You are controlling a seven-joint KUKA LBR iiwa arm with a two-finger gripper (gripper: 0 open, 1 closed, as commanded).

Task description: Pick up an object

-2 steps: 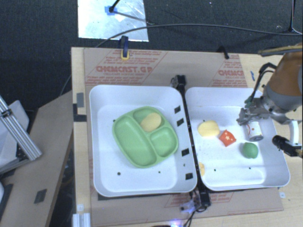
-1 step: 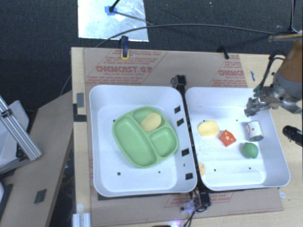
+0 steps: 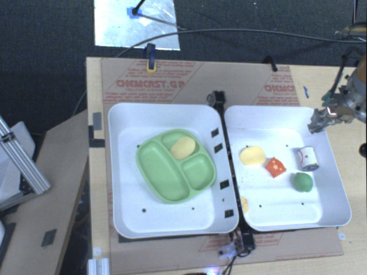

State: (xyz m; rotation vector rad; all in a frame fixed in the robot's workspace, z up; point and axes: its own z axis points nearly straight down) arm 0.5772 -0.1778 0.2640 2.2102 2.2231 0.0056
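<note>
Four small objects are seen in the right bin (image 3: 330,211), any of which may serve as the thing to be picked up. A white can (image 3: 307,158) with a red mark lies on its side near the bin's right wall; it is judged to be light, stiff and smooth, likely to roll, and best taken across its round body. Just below it a green ball (image 3: 303,181) rests on the bin floor; it is judged to be light and perhaps soft, and apt to slip from a shallow grip, so a hold across its middle is advised. A red block (image 3: 275,167) sits between the can and a yellow piece (image 3: 252,155); its flat faces are judged to offer the surest hold.

In the left bin (image 3: 123,211) a green divided tray (image 3: 172,182) is seen, with a yellow lump (image 3: 183,148) lying in one upper compartment.

The end effector (image 3: 321,119) is seen at the upper right corner of the right bin, above its rim and well apart from all the objects. Nothing is seen between its fingers; whether it is open or closed cannot be told.
</note>
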